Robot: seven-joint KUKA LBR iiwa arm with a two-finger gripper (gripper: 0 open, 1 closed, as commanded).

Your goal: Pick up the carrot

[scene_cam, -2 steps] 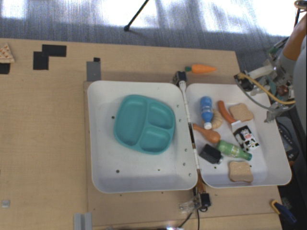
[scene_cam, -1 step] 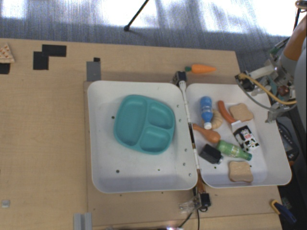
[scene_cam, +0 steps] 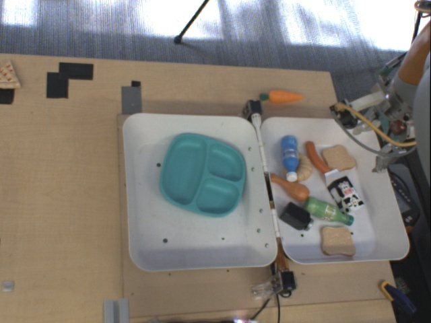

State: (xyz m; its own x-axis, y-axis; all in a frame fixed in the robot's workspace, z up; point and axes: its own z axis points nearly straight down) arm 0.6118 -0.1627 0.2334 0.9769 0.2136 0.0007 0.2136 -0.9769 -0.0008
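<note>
The carrot (scene_cam: 283,97) is lying on the wooden surface (scene_cam: 60,200) just behind the two bins, near where they meet. The arm (scene_cam: 411,79) is hanging at the right edge, beside the right bin (scene_cam: 377,247), well apart from the carrot. I cannot tell how its fingers are standing. A teal plate (scene_cam: 202,173) is sitting in the left bin (scene_cam: 145,241).

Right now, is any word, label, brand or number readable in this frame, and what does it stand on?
None can be read.
Small carton in the right bin: black-and-white print, too blurred to read.
Blue bottle: label too small to read.
Green bottle: no legible text.
</note>
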